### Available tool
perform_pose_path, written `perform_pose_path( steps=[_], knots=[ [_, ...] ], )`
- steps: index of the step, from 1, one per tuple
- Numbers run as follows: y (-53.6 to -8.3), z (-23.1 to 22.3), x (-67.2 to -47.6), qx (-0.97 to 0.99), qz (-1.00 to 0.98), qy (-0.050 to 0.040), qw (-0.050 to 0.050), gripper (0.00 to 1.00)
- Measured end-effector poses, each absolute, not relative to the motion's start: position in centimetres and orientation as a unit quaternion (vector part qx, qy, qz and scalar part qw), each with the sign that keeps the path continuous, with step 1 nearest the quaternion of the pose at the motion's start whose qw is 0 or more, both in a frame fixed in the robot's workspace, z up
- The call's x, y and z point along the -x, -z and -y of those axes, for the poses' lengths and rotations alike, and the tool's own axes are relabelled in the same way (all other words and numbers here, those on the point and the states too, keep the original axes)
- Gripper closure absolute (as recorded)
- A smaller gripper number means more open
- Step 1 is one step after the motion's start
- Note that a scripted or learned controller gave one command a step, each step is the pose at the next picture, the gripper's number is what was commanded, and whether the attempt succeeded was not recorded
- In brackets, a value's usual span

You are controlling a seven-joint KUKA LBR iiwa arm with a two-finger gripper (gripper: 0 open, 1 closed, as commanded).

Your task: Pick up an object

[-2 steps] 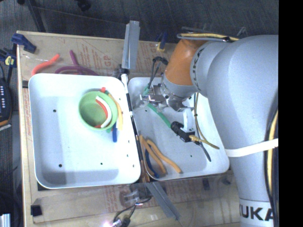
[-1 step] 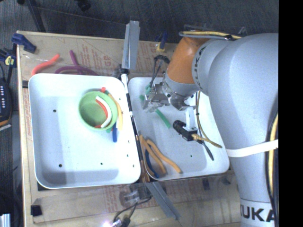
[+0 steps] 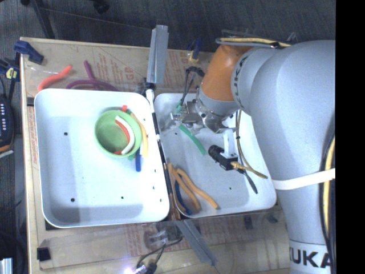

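Bowl [image 3: 108, 135], round green plastic, in white bin [image 3: 68, 181].

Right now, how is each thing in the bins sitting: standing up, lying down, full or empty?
green bowl: upright in the left bin, with red and white pieces inside.
blue pen: lying flat by the bowl's edge.
green strip: lying flat in the right bin.
orange-handled tool: lying flat at that bin's near side.
claw: low over the strip's far end.
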State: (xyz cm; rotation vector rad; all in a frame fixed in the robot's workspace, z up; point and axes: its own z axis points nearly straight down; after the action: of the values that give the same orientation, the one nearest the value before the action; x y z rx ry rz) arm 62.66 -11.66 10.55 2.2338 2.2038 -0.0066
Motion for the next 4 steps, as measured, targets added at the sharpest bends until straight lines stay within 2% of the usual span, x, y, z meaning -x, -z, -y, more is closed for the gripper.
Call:
perform_pose_path(
  steps=[1,2,3,4],
  knots=[
    [-11.5,11.7,-62.7,-0.711,-0.704,0.0033,0.002,1.00],
    [-11.5,11.7,-62.7,-0.710,-0.704,0.0037,0.002,0.00],
    [-9.5,12.6,-63.1,-0.659,-0.753,-0.0002,0.001,0.00],
    [-10.6,12.7,-63.2,-0.658,-0.753,0.0012,0.002,1.00]
  ],
)
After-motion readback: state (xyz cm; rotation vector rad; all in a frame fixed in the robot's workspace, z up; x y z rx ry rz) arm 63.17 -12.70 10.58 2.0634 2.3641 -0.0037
